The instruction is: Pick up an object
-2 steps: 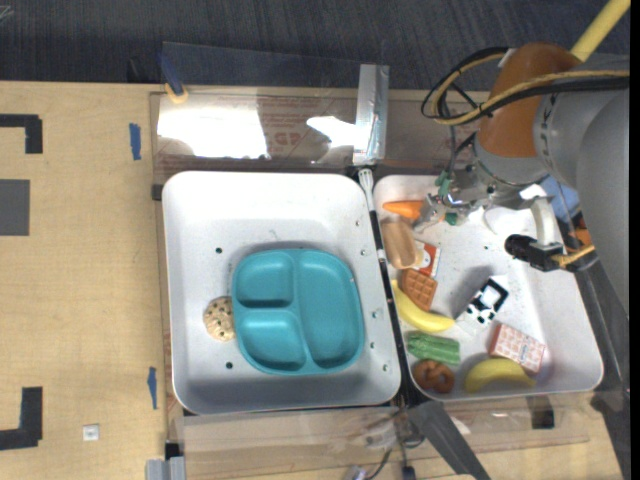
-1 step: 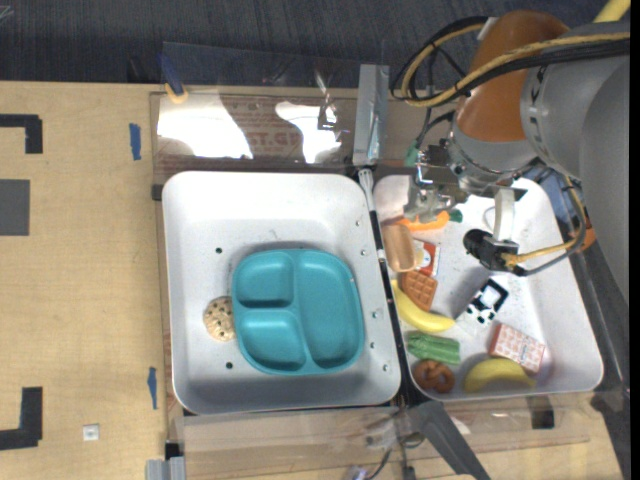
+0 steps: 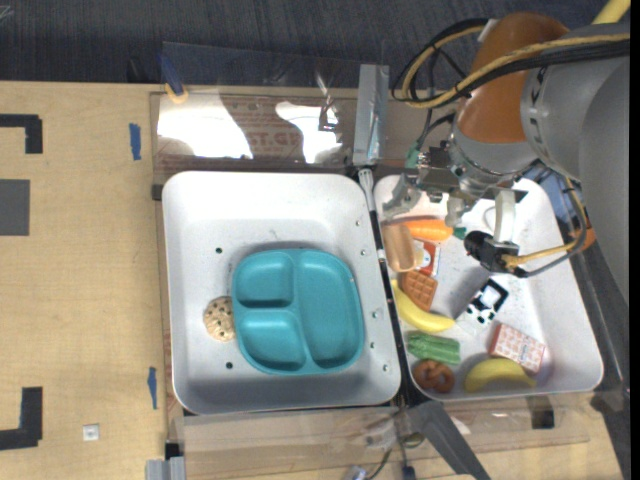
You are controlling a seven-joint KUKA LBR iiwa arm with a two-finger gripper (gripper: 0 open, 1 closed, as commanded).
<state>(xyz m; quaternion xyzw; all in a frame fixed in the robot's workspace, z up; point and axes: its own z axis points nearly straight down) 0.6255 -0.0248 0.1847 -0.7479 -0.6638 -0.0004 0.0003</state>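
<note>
Near edge of right bin [image 3: 585, 368]: lemon [image 3: 495, 372], pink box [image 3: 518, 346], green pod [image 3: 433, 347]. Farther: banana [image 3: 420, 311], waffle [image 3: 420, 287], carrot [image 3: 428, 231]. End effector [image 3: 440, 196] above carrot; grip state cannot be told. Left bin [image 3: 190, 268]: teal tray [image 3: 297, 309], cookie [image 3: 219, 318].

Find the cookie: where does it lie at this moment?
The cookie lies in the left bin, on the white floor against the left edge of the teal divided plate.

Glossy teal plastic tray [image 3: 297, 310] sits in a smooth white bin [image 3: 190, 228].
</note>
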